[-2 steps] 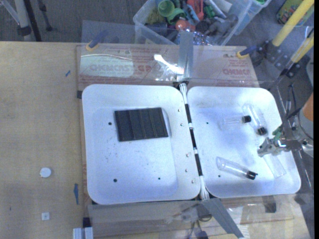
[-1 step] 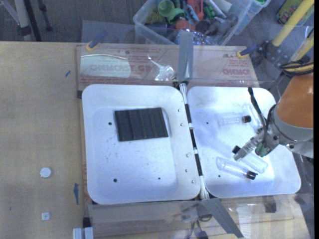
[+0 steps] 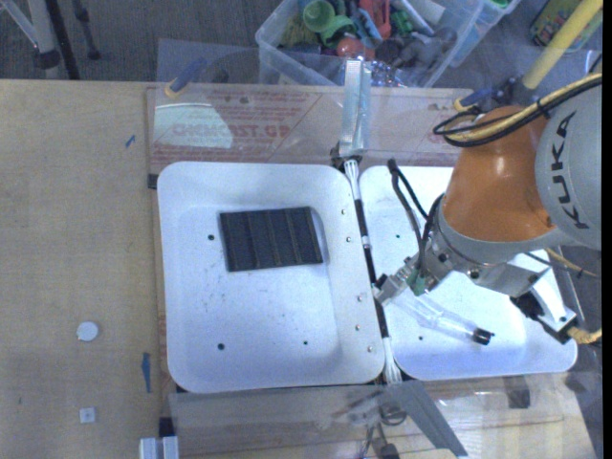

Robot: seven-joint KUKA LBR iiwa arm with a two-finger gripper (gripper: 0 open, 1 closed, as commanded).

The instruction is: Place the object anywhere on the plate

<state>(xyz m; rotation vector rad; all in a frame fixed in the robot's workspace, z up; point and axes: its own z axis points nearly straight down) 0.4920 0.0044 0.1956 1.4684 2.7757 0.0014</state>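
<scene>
A dark ribbed rectangular plate (image 3: 272,238) lies flat in the upper middle of the left bin (image 3: 191,352). A clear, tube-like object with a black end (image 3: 448,320) lies on the floor of the right bin (image 3: 535,352), near its front. My gripper (image 3: 395,286) hangs low over the right bin's left side, close to the divider between the bins and just above and left of the clear object's near end. The arm's orange band and grey wrist (image 3: 497,199) cover the bin's middle and hide much of its floor.
A metal strip (image 3: 368,256) runs between the two bins. Black cables (image 3: 406,204) hang over the right bin's back. A clear tub of colourful toys (image 3: 382,17) stands behind the bench. A small white disc (image 3: 87,331) lies on the table at left.
</scene>
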